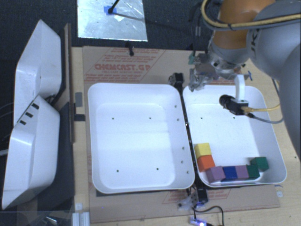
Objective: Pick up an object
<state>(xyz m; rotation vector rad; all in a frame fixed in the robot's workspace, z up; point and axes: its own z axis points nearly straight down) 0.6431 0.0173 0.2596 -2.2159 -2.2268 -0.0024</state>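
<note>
Several small blocks lie along the near edge of the right bin point(270, 126): a yellow block point(202, 149), an orange block point(205, 162), a purple block point(215, 173), a blue block point(230, 173), a mauve block point(241, 172) and a green block point(259, 164). My gripper point(196, 82) hangs over the far left corner of the right bin, well away from the blocks. Nothing is seen held in it. The wrist and orange band point(237, 13) rise above it.
The left bin point(136, 135) sits beside the right one, with a dark divider point(187, 126) between them. A black connector with a yellow cable point(233, 104) hangs over the right bin. A metal sheet point(112, 13) lies at the back and white housings point(35, 117) stand at the far left.
</note>
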